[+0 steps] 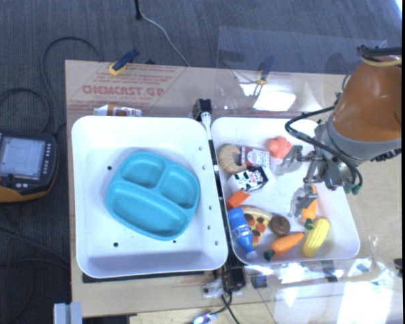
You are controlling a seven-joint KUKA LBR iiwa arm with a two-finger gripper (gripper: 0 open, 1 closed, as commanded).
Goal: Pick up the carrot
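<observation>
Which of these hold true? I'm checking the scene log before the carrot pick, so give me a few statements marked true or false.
1. The blue divided tray lies in the left bin. True.
2. The carrot sits on the blue divided tray. False: it lies in the right bin, near its front edge.
3. The corn cob lies just right of the carrot. True.
4. The gripper hangs over the left bin. False: it is over the right bin, above and a little right of the carrot.
5. The blue bottle lies by the right bin's left wall. True.
6. The carrot is between the jaws. False: it lies apart from them.
</observation>
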